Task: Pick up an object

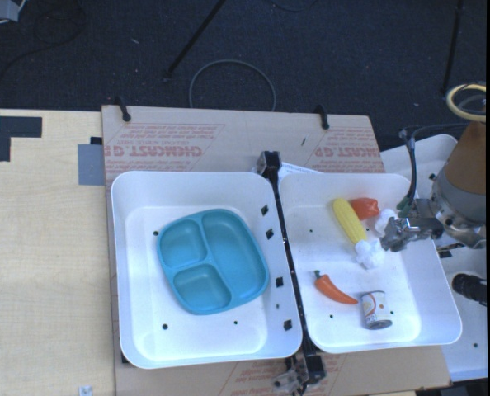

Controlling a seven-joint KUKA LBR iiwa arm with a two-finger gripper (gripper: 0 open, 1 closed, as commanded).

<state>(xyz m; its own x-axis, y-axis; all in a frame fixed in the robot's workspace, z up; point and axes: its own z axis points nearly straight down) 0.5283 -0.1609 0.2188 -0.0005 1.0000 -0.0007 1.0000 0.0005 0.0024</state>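
Fingers (391,236) beside corn (349,221), lying diagonally, white end lower-right.

Readable text sits on the brown cardboard sheet (228,143) under the two bins: faint red print repeated twice along its far strip, seen upside down and mirrored, roughly "CHEMCRZT" plus "G.P"; exact letters cannot be told. More red print on the cardboard's near edge, too cut off to read. The small can (375,309) has a label, too small to read.
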